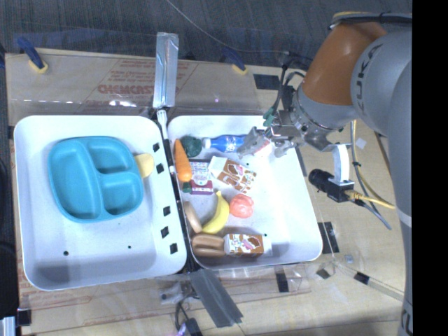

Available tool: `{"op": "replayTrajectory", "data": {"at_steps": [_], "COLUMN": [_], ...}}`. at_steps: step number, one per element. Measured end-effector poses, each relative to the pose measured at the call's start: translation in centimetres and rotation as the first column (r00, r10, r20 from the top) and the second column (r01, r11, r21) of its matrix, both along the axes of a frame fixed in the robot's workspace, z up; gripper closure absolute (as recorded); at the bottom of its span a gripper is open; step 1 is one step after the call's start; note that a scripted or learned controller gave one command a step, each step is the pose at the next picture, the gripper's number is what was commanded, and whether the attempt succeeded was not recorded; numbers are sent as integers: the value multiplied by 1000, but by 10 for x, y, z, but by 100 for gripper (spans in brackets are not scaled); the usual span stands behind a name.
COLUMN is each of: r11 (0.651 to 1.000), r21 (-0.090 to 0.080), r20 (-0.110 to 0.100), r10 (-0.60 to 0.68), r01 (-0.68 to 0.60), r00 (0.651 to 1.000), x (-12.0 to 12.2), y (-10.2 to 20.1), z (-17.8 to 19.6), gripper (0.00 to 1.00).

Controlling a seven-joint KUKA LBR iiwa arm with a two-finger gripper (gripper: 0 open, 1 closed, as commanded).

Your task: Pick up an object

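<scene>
We start with the desk (84, 72) and its two bins: the left bin (28, 208) carries a blue divided tray (94, 177) with a small yellow piece (145, 164) just beside it, and the right bin (301, 208) holds all the clutter. The arm (364, 54) reaches in from the right, its gripper (269, 140) hovering over the far right corner of that bin, and whether it is open or closed we cannot tell. Nearest it lies a blue-and-white bottle (227, 144), on its side, touching little else; that looks like our best pick. We want to drop straight down across its narrow body. The carrot (183, 161), the banana (219, 214), the cartons (234, 175) and the red ball (241, 206) crowd together nearer us, so we leave those alone.
</scene>
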State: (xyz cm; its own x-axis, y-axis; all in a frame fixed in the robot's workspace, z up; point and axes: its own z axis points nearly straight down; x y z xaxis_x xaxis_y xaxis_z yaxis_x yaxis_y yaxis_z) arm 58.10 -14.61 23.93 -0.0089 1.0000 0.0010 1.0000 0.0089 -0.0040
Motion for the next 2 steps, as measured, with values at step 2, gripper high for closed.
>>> {"op": "replayTrajectory", "data": {"at_steps": [2], "r11": [882], "r21": [-6], "r20": [10], "r10": [470], "r01": [-470], "r00": [882], "x": [-23], "y": [19], "z": [-144], "gripper": [0]}}
